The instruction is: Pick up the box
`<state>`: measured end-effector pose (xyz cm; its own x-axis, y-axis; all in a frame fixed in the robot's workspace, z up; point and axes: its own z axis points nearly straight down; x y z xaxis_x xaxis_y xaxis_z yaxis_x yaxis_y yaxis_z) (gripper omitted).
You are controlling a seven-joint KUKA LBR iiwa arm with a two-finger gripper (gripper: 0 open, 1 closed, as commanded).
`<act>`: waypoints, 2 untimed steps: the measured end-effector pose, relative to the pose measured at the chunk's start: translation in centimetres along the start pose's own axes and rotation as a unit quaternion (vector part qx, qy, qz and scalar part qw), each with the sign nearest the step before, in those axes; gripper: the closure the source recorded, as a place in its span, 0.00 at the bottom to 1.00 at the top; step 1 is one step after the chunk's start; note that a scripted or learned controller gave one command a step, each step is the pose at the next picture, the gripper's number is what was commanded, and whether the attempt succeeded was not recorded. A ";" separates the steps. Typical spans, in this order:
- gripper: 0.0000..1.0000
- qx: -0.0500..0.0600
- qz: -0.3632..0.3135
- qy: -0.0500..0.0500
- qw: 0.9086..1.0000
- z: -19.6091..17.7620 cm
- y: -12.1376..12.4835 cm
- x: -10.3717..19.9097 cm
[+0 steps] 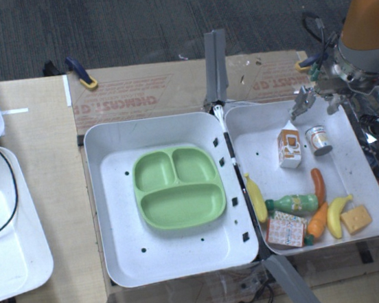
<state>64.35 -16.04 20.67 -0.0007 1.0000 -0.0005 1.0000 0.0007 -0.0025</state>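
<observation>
Two bins sit on the table, and the box point(289, 149) stands in the right bin point(358, 167) beside a can point(318, 140); the jaws point(313, 98), whose state I cannot tell, hover above and should descend squarely, clear of the can.

Fixed overhead — slanted down on both bins point(105, 193).

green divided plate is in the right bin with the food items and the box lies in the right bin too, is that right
Not quite. The camera view shows the green divided plate in the left bin, alone, not in the right bin. The rest holds: the box lies in the right bin, at its front edge, among the food items.
</observation>
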 end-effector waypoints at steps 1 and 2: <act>0.00 0.001 0.008 0.000 1.000 -1.3 -1.7 -2.5; 0.00 0.002 -0.024 0.001 1.000 8.1 -7.2 3.9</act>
<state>57.15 -12.17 12.62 -0.0480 0.9988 0.0007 0.9988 0.0480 -0.0057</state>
